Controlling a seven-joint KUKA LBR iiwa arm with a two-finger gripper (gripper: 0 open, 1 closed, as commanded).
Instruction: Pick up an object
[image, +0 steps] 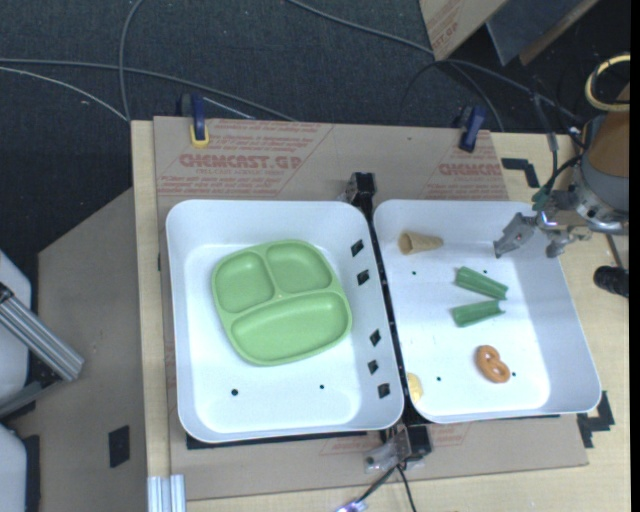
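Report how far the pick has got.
Done: nothing; no object is lifted. The two green sticks, tan cone, orange pretzel and yellow piece all lie in the right white bin. In hand: the gripper sits over that bin's upper right. Left: descend, grasp, lift.

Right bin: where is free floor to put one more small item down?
Bare floor in the right bin lies between the pretzel and the green sticks, and along its near edge. The far side is crowded: cone and gripper.
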